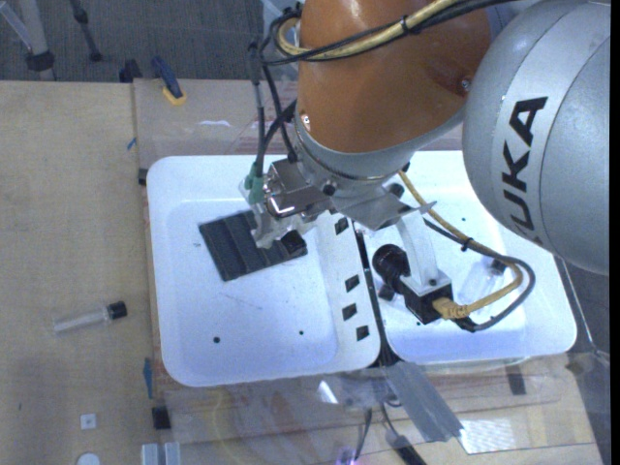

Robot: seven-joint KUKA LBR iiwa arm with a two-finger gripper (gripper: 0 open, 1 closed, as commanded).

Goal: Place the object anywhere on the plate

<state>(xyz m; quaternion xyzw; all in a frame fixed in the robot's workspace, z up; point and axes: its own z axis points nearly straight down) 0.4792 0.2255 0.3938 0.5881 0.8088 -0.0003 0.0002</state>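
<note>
A flat black ridged plate [231, 245] lies tilted in the left white bin [194, 347], toward its back. My gripper [265, 231] hangs straight down over the plate's right end, its pale tips at or just above the surface. A small black block [292, 246] sits right beside the tips, at the plate's right edge. I cannot tell whether the block is between the tips or resting on the plate and the bin floor. The big orange and grey wrist hides everything behind the gripper.
The right bin [542, 332] lies partly under the arm. A raised white divider [351, 294] with black square marks separates the bins. On the bench to the left lies a small clear tube with a black cap [89, 318]. A blue clip [171, 88] sits at the back.
</note>
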